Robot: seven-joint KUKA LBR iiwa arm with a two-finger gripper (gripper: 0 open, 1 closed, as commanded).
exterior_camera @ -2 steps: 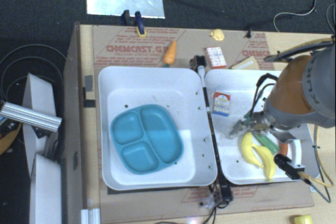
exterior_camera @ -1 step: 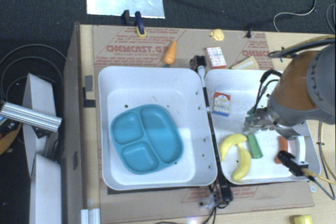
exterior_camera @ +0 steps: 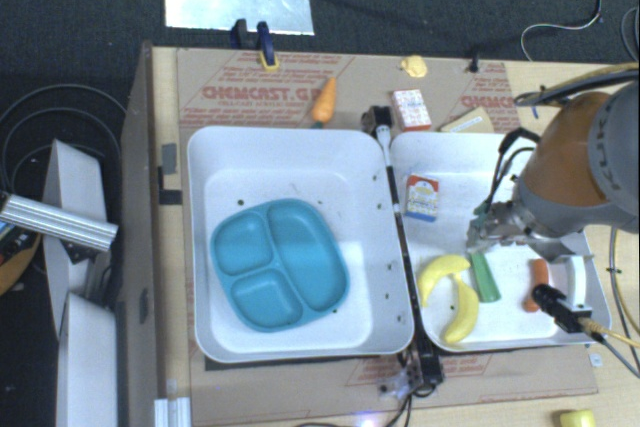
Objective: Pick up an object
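The right bin (exterior_camera: 450, 147) holds a yellow banana (exterior_camera: 455, 295) near its front, with a green stick-shaped object (exterior_camera: 485, 278) right beside it. A small white carton with red and blue print (exterior_camera: 422, 196) lies at the bin's left side, and a small orange-red piece (exterior_camera: 539, 272) lies toward the right. My gripper (exterior_camera: 487, 233) hangs low over the middle of this bin, directly above the far end of the green object. I see nothing held in it.
The left bin (exterior_camera: 290, 143) holds a blue divided plate (exterior_camera: 279, 262). On the cardboard behind the bins lie a carrot (exterior_camera: 323, 100), a small printed box (exterior_camera: 411, 109), a yellow lump (exterior_camera: 414, 66) and a pale stick (exterior_camera: 462, 122).
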